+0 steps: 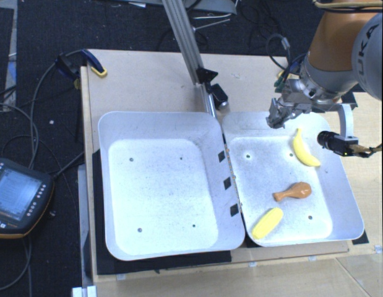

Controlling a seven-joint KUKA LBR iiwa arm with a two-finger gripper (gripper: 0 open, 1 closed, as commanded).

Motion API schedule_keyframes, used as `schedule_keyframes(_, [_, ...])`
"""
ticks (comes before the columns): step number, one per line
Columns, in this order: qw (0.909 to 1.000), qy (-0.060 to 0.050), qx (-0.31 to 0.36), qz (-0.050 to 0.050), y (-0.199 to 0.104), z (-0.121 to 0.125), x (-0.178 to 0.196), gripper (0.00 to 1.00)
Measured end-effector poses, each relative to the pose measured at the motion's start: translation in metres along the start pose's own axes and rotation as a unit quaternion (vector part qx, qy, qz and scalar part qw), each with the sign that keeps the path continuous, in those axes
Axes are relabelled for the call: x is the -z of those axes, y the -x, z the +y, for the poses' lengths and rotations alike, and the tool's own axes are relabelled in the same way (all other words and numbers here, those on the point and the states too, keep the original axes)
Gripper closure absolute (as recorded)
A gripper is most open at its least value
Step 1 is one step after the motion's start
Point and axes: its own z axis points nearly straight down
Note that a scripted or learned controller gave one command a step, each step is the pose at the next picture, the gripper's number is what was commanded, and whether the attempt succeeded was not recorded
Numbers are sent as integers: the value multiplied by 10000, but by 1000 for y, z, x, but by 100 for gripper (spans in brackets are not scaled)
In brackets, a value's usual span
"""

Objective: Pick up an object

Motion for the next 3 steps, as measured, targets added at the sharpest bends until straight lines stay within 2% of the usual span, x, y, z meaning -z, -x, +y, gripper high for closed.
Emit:
schedule_keyframes(1, [10000,1,-2,0,-49,-21,4,100])
schedule_keyframes(2, [10000,-6,0,-1,-93,-28,-8,100])
schedule_keyframes(3, [10000,-2,3,1,-143,-48,-2,100])
